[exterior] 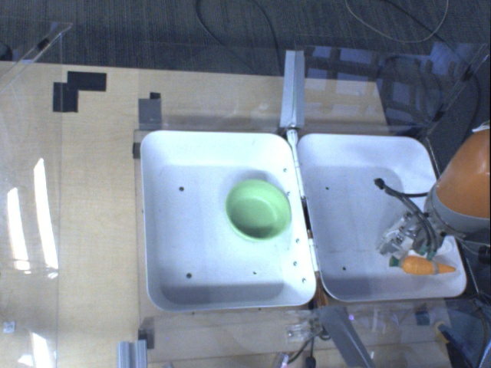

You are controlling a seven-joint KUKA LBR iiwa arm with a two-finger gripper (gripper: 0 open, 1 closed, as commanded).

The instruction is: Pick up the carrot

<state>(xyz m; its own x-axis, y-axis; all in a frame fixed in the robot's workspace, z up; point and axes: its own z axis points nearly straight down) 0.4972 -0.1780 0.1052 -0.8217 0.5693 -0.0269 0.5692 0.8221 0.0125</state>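
One small carrot [426, 265] lies at the right bin's [345, 205] near-right corner, touching the gripper [405, 242], whose state I cannot tell; likely a light, stiff, smooth toy, best pinched across its thicker middle.

Carrot [426, 265] lies near the right bin's [349, 228] front wall; bin floor leftward open

1. I work in a robotics lab: a pale wooden bench [84, 244] carries two shallow white bins [165, 282].
2. Loose cables [238, 6] trail over dark carpet [115, 6].
3. Clear guard panels [31, 205] and metal brackets [292, 90] frame my station.
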